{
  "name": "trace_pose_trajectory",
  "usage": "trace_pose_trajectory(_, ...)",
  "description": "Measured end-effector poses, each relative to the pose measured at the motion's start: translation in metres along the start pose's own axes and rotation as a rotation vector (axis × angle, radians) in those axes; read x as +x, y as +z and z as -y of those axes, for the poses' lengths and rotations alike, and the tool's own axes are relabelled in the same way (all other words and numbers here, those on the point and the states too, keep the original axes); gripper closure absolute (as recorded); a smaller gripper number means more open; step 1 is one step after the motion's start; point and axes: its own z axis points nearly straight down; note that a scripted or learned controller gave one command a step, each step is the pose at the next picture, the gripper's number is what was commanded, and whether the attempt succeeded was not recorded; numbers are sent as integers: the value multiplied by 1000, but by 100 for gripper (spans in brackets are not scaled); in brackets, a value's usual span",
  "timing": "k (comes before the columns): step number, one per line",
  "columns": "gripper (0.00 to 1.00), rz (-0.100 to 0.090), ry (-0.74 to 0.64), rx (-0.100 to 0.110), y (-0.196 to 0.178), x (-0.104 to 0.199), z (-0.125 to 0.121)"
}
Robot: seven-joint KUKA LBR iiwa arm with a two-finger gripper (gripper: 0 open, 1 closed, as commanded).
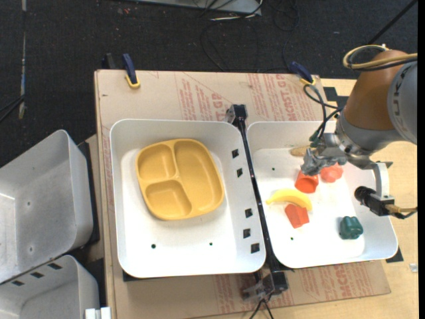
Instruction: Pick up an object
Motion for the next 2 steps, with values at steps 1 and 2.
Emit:
trace_pose_trajectory(1, 100, 0, -1, 2, -58, 5, 6)
trace_pose_trajectory(2, 100, 0, -2, 1, -111, 15, 0)
